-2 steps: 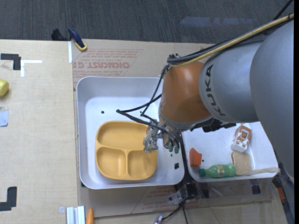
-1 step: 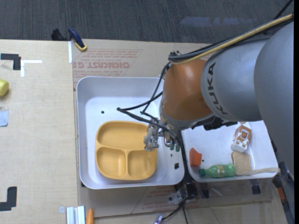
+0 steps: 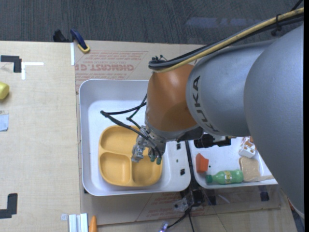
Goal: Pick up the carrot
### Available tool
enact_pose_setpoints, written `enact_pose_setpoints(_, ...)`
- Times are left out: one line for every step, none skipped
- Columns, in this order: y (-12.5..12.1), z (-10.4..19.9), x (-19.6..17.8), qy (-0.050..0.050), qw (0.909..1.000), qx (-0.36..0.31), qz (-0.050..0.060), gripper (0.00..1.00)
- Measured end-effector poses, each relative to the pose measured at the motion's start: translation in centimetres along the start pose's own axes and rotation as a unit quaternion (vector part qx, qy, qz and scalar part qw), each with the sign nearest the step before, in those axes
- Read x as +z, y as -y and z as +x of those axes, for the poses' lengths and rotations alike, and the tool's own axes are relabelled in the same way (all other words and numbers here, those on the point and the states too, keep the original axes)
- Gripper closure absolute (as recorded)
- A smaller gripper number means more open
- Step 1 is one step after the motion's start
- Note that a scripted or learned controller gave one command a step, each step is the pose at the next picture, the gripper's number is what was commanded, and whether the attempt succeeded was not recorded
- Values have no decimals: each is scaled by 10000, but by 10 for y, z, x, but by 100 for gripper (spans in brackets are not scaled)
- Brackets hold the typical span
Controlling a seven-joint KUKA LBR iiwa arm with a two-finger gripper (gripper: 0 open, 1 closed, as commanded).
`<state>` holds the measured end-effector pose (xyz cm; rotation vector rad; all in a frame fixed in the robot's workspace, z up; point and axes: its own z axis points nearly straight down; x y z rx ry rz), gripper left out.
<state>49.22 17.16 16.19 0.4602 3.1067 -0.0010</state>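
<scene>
The carrot (image 3: 201,163) is a short orange-red piece lying at the left end of the right bin (image 3: 268,180), partly under the arm. My gripper (image 3: 148,153) hangs over the left bin (image 3: 91,129), above the right edge of a yellow divided plate (image 3: 116,153). It is well to the left of the carrot, across the wall between the bins. I see nothing held in it. The grey arm with its orange band (image 3: 169,100) covers most of the right bin.
In the right bin a green bottle (image 3: 224,177) lies beside the carrot, with a slice of bread (image 3: 249,168) and a white and red item (image 3: 247,149) further right. A yellow object (image 3: 3,91) sits on the bench at far left. Black cables (image 3: 120,117) trail over the left bin.
</scene>
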Motion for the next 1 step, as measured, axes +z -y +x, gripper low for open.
enact_pose_setpoints(22,-46,-56,6,9971,760,5,100)
